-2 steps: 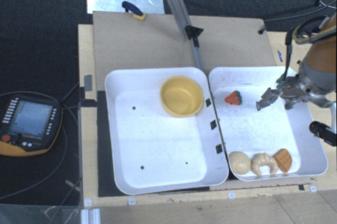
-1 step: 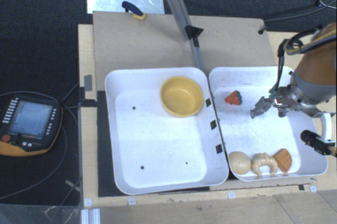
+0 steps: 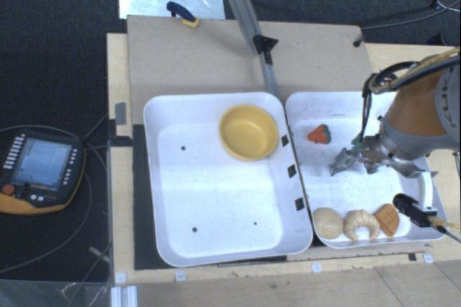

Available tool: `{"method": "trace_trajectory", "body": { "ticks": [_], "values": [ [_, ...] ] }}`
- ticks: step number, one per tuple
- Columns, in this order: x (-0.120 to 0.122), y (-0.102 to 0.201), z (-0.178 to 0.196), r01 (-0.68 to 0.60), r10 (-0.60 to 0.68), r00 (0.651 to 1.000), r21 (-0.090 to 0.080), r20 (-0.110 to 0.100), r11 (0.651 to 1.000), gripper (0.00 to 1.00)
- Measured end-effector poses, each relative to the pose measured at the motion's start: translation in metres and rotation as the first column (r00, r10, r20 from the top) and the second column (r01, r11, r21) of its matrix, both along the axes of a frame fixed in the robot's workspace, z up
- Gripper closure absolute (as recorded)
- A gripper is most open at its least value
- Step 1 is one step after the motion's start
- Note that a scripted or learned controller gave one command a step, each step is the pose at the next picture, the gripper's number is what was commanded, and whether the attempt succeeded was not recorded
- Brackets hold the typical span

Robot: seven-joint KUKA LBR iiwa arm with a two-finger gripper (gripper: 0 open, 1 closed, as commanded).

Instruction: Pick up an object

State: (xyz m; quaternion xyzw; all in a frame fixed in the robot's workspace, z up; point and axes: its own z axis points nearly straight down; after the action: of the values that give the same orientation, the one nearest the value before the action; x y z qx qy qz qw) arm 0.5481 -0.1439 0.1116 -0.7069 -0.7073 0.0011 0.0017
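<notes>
The right bin [image 3: 310, 176] holds a red strawberry [image 3: 319, 133] near its far left. Along its near edge lie a pale round bun [image 3: 328, 223], a croissant [image 3: 362, 223] and an orange-brown pastry piece [image 3: 387, 220]. A yellow bowl [image 3: 248, 131] sits in the left bin [image 3: 216, 219] at its far right corner. My gripper [image 3: 344, 161] hangs over the middle of the right bin, below and to the right of the strawberry. Nothing shows between its fingers. The wrist and orange band lie to its right.
A metal pole [image 3: 245, 10] slants across the brown board behind the bins. A blue and yellow clamp [image 3: 181, 13] lies at the board's far edge. A teach pendant [image 3: 36, 168] rests on the dark floor to the left.
</notes>
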Motion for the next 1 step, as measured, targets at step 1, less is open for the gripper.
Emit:
{"method": "trace_trajectory", "body": {
  "ticks": [1],
  "values": [
    [0.0016, -0.0007, 0.013, 0.0, 0.0, 1.0, -0.001, 0.006, 1.0, 1.0]
  ]
}}
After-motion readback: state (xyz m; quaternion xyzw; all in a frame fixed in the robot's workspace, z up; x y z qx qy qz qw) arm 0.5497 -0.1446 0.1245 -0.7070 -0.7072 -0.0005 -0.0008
